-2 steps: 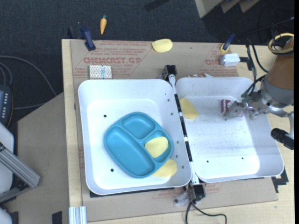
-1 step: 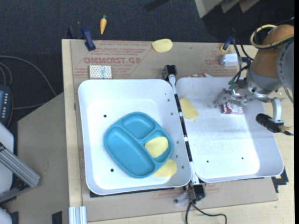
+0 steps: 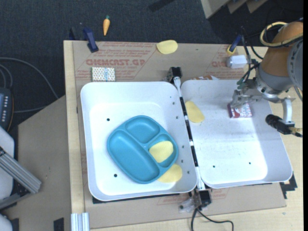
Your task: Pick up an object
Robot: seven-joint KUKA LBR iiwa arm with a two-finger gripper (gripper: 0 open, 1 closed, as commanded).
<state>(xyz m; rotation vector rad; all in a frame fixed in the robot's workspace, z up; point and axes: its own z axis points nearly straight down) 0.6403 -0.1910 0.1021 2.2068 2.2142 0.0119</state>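
Gripper (image 3: 239, 101) above packet (image 3: 240, 111), near bin wall (image 3: 226, 83)

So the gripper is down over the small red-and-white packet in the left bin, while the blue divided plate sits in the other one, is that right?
Not quite: the camera view shows the gripper over the small red-and-white packet in the right bin. The blue divided plate sits in the other one, the left bin.
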